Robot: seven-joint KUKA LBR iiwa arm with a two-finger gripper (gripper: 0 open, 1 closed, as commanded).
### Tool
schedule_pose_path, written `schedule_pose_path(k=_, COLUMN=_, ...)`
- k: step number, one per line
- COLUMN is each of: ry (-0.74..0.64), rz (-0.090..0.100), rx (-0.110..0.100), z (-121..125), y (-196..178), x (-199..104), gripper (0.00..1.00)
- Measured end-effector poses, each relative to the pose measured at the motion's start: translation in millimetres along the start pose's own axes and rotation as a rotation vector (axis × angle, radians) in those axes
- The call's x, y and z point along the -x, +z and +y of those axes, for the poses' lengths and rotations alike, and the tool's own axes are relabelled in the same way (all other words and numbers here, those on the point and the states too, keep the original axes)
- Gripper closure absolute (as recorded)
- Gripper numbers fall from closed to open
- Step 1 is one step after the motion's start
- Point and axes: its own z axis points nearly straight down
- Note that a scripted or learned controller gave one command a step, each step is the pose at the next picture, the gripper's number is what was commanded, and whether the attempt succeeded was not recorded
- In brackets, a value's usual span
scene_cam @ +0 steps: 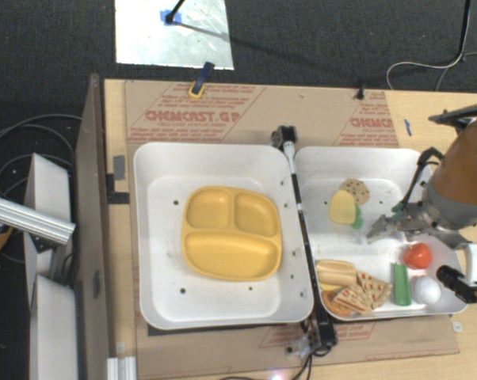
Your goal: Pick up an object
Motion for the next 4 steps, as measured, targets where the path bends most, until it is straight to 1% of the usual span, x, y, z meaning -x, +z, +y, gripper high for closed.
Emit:
schedule_pose_path(k=1, ry=-0.013, rz=0.003, rx=0.007, z=56, y=-94, x=-34, gripper=0.00)
schedule_pose_path(k=2, ry=-0.011, rz=0.006, rx=-0.004, z=95, y=-1, x=-60, gripper=0.00)
schedule_pose_path(k=3, ry=-0.006, rz=0.005, rx=-0.006, z=75, y=-7, x=-72, gripper=0.00)
schedule_pose_path(k=4, ry=-0.010, rz=0.003, rx=0.000, z=81, y=13, x=-88, gripper=0.00)
